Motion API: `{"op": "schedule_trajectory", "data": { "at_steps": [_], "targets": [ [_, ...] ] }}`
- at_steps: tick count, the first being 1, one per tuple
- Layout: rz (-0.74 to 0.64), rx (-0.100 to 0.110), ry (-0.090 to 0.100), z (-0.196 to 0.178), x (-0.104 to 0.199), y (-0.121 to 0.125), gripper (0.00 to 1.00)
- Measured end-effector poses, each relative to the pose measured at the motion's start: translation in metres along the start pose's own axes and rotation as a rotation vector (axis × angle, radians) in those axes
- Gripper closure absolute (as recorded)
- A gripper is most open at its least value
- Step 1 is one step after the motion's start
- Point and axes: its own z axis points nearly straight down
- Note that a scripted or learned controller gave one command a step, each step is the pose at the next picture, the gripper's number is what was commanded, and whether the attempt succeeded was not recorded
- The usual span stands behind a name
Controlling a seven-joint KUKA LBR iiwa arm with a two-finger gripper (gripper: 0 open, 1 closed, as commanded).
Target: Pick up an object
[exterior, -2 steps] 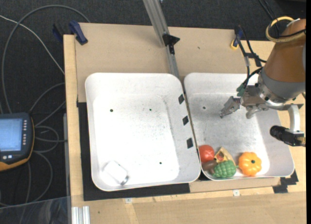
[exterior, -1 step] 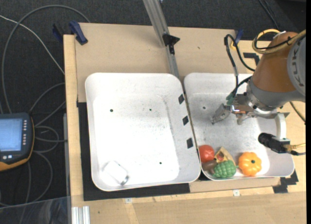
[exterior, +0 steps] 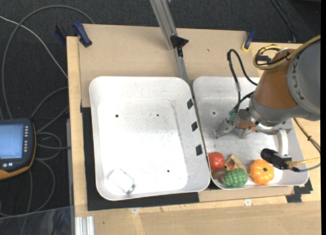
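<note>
A: What's hard to make out here?

B: The arm [exterior: 285, 83] comes in from the right and its grey and orange bulk covers the right side of the right bin [exterior: 214, 96]. The tool [exterior: 233, 127] hangs over that bin's middle. Its fingers look spread with nothing between them, so it reads as released, though they are small and dim against the white floor.

A: And the objects?

B: All crowded along the near edge of the right bin: a red tomato-like piece [exterior: 216, 160], a brown wedge [exterior: 234, 163] just beside it, a green bumpy piece [exterior: 235, 178] touching the wedge from the front, and an orange pumpkin-like piece [exterior: 262, 172] to their right. A black part [exterior: 272, 157] on the arm overlaps the space just above the orange piece.

A: Room to move?

B: The far half of the right bin is bare. The left bin [exterior: 102, 127] is open except for a pale, see-through item [exterior: 121, 180] in its near left corner, hard to identify.

A: Any long axis?

B: The pieces are roundish; only the brown wedge points, away from the near rim. The row itself runs along that rim.
</note>
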Motion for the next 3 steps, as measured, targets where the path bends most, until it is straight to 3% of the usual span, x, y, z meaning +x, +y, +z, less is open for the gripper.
{"op": "schedule_trajectory", "data": {
  "at_steps": [1, 3],
  "targets": [
    [-0.001, -0.009, -0.001, -0.014, 0.000, 0.002, 1.00],
    [-0.003, -0.015, -0.004, -0.119, 0.009, 0.002, 1.00]
  ]
}}
